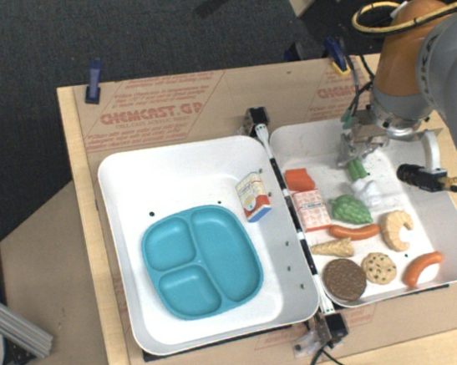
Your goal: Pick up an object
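The tool (356, 151) is low over the far part of the right bin (456, 226), just above a small green object (357, 170), and I cannot tell if it grips anything, so I judge the pick is not finished. The food toys crowd the bin's near half, while its far wall is close, leaving little room

You can't make out how the gripper (356, 144) fingers stand; the arm's wrist covers them. A small green piece (356, 170) just below is perhaps between them, too small to tell. The arm (437, 47) runs off the right edge.
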`<move>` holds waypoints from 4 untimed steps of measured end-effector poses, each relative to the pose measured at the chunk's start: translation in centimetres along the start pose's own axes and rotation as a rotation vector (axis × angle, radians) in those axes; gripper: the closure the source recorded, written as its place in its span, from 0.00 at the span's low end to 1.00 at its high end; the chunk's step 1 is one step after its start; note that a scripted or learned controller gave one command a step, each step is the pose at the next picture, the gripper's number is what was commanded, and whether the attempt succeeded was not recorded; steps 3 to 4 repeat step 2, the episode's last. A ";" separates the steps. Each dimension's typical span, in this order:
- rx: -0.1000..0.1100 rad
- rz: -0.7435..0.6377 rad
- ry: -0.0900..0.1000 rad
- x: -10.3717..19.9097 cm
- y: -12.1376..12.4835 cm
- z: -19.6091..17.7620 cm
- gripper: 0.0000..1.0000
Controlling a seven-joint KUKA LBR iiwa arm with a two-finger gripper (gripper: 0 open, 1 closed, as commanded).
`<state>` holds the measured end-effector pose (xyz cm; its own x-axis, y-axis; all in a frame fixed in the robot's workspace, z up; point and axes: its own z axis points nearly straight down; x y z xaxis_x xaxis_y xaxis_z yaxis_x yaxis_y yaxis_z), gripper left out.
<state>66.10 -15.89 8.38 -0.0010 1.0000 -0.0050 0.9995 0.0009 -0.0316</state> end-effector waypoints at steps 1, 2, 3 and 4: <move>-0.045 -0.008 0.005 8.6 0.5 -11.0 1.00; -0.026 -0.003 0.008 13.5 -6.4 -10.8 1.00; -0.026 -0.003 0.008 13.5 -6.4 -10.8 1.00; -0.026 -0.003 0.008 13.5 -6.4 -10.8 1.00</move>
